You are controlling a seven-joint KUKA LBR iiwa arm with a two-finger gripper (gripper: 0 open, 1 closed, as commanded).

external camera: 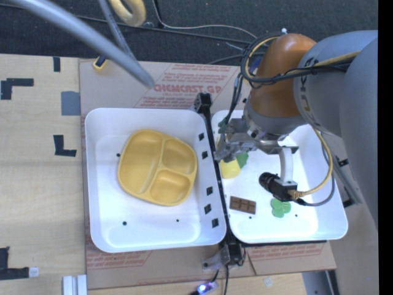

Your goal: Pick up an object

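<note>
The gripper hangs low in the right bin, against the wall shared with the left bin; whether its jaws are released or clenched cannot be told. A yellow object lies just beneath it, a green object beside it. A yellow divided plate rests in the left bin.

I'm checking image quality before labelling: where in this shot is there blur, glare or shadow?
Camera view: the grey bar crossing the top left is out of focus; the yellow divided plate and chocolate bar are sharp; the left bin is evenly lit without glare; the arm shades the right bin near the gripper.
</note>
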